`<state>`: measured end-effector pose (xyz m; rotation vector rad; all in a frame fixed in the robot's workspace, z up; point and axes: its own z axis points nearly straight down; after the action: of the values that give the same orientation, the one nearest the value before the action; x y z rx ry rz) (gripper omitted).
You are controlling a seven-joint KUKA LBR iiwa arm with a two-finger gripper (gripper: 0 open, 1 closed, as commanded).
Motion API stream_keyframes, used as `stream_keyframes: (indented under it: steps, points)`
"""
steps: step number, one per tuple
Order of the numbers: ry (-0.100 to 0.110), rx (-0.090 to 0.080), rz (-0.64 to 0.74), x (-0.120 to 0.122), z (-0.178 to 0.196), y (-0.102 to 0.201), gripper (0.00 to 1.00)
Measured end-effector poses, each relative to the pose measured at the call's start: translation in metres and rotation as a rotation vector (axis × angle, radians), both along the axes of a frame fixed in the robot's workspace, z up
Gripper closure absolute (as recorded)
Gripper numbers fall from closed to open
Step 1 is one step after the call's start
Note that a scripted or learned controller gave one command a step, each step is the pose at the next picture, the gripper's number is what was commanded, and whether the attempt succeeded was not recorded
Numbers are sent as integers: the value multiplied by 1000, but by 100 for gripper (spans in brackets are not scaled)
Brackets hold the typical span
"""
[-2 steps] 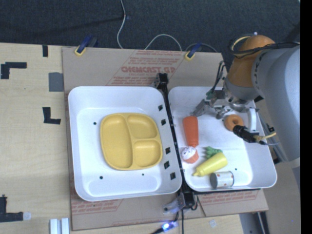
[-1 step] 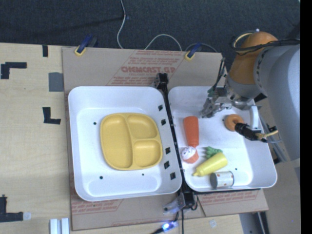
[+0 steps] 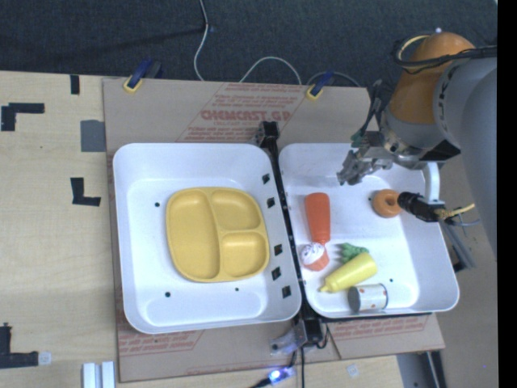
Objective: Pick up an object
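Bench: wood top, cardboard sheet (image 3: 242, 120), two white bins side by side.
Left bin (image 3: 137, 176): yellow divided plate (image 3: 216, 234).
Right bin (image 3: 428, 281): orange bottle (image 3: 317, 217), yellow corn cob (image 3: 350, 273), can (image 3: 367, 297), orange ring (image 3: 386, 204).
Gripper (image 3: 354, 170): above right bin's far end, apart from every item; open or closed, cannot tell.
Risk: likely closing on nothing; bottle, corn and can crowded, prone to nudging.

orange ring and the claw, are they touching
Apart. In the camera view, white bin floor shows plainly between the claw and the orange ring; the ring lies to the claw's lower right in the right bin.
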<state>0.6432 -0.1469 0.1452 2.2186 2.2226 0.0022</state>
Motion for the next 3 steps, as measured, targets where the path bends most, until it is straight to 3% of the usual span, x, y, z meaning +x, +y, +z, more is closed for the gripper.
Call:
stream_keyframes:
  steps: [1, 2, 3]
  points:
    - [-2, -1, -1, -5, 61, -4, 100]
    - [1, 0, -1, -5, 77, -3, 100]
    - [4, 1, 2, -12, 86, 47, 100]
